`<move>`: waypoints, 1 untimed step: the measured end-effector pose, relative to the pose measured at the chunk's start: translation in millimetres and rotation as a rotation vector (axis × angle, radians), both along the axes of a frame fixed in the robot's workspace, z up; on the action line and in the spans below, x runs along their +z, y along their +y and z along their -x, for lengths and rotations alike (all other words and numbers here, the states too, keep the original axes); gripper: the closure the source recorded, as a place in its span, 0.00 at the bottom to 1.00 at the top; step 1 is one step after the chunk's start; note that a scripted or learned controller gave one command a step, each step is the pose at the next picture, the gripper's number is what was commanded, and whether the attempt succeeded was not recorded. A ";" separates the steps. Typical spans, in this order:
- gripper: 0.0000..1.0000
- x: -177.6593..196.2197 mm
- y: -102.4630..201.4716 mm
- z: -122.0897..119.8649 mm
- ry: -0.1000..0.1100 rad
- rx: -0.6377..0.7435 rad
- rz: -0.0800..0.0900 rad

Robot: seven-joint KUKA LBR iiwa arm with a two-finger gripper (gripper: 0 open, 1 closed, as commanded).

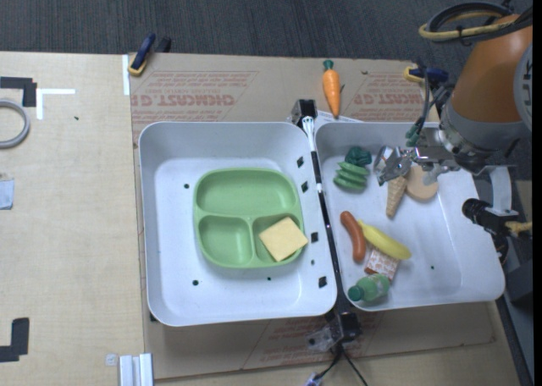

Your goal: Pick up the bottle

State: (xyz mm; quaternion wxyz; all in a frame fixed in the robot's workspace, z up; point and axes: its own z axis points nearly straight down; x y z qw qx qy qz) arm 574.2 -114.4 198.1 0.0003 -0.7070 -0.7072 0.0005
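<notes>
The bottle (370, 290) is small and green and lies on its side in the near left corner of the right bin (457, 278). A small red-and-white packet (382, 264) touches its far side. My gripper (398, 164) hangs over the far middle of the same bin, just above the wide end of an ice cream cone (395, 196). Its fingers are open with nothing between them. The bottle is well apart from it, toward the near edge of the bin.
The right bin also holds a yellow banana (386, 241), a red sausage (353, 234), a green ridged toy (351, 169) and a tan disc (423, 189). The left bin (169, 232) holds a green divided plate (246, 206) with a yellow block (282, 239). A carrot (330, 88) lies behind the bins.
</notes>
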 end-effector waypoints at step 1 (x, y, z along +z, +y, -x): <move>1.00 9.4 -0.3 -0.3 0.000 0.000 0.001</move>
